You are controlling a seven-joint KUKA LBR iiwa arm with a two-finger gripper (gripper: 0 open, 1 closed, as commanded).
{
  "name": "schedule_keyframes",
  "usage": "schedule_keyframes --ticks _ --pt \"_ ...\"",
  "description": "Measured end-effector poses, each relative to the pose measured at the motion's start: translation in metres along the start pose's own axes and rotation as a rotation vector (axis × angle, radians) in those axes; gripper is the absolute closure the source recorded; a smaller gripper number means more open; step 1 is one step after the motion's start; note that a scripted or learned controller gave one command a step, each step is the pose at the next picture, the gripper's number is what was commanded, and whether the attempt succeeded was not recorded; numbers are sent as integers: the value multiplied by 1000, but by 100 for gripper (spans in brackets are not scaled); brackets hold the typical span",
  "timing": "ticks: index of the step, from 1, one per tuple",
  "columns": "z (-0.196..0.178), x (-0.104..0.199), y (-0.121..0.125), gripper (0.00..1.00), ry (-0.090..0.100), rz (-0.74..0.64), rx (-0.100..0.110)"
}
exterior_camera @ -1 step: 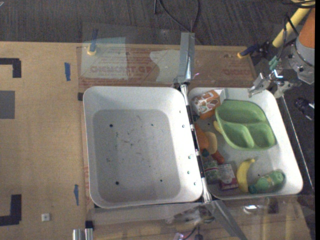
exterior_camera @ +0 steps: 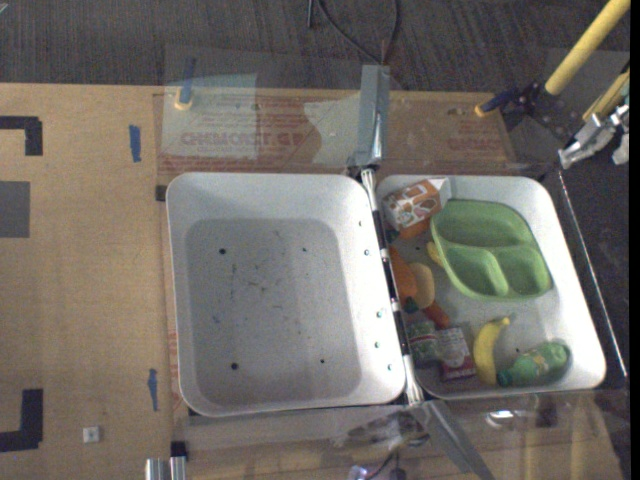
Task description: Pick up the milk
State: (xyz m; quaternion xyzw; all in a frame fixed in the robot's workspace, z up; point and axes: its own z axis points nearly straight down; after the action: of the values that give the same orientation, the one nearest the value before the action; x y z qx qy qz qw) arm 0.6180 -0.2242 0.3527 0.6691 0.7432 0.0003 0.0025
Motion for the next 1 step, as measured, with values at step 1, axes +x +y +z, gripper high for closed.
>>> schedule_keyframes --ticks 1 --pt "249 15 -86 0 10 155 -4"
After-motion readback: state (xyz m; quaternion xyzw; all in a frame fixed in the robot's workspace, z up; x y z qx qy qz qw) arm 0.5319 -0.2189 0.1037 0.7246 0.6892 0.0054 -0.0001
